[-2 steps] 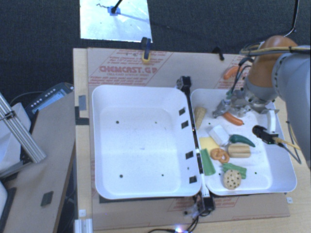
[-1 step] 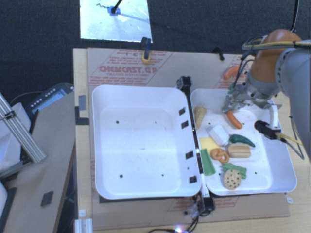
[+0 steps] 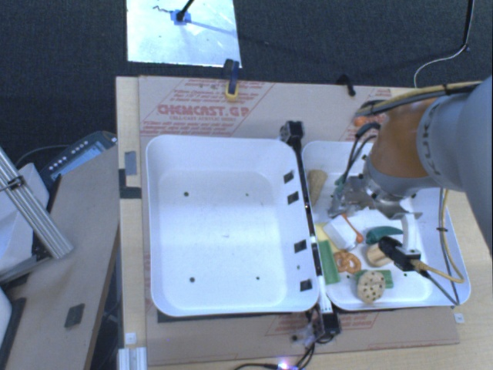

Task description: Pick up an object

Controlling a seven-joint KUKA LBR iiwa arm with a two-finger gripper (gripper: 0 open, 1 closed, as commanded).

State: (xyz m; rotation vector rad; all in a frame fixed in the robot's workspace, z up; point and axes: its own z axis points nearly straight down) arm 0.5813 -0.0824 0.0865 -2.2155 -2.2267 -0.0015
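Nearest the lens, along the front of the right bin, lies a round tan cracker-like disc with dark holes, resting against a small green piece just behind it. Beside them to the left sits an orange pretzel-shaped toy, and a green strip runs along the bin's left wall. Further back a white block lies near the bin's middle, with a thin orange stick crossing its right end. To its right are a dark green curved piece and a tan lump just in front of it, partly covered by a black fitting with a yellow cable running off to the right. A beige, bread-like piece lies at the back left of this bin. The gripper hangs over the bin's middle, just behind the white block, under the grey arm and its orange band; its tips are tangled with cables in the view, so whether they are apart or together cannot be told, and nothing is seen between them. Black clips along the shared edge join this bin to the left bin. Both stand on a brown board with red printing, and a shiny metal sheet lies behind on dark carpet.
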